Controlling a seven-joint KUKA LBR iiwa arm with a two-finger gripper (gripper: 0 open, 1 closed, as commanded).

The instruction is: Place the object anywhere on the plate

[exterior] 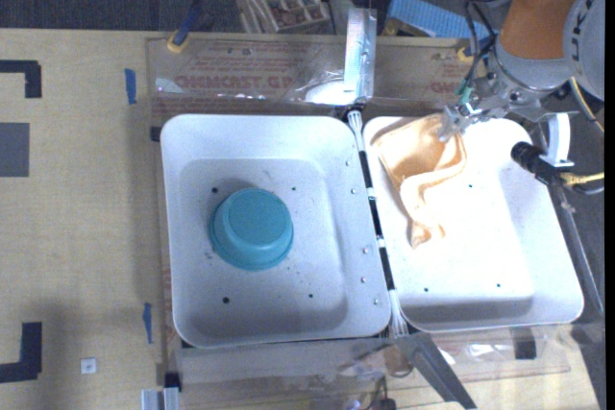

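Right bin (pixel 500 298): orange cloth (pixel 423 173) runs tool-corner toward near-left; tool (pixel 454 122) pinching its far end.

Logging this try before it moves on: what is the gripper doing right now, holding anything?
Gripper: shut on the crumpled orange cloth, pinching its upper corner in the right white bin.

Two shallow bins sit side by side on the bench. In the left bin (pixel 192 149), a plate (pixel 252 228) rests upside down near the middle, slightly toward the left wall. In the right bin (pixel 538 293), a crumpled cloth (pixel 423 173) lies in the far left corner, trailing toward the centre. The gripper (pixel 459 115) touches the cloth's far right end, near the bin's far edge.
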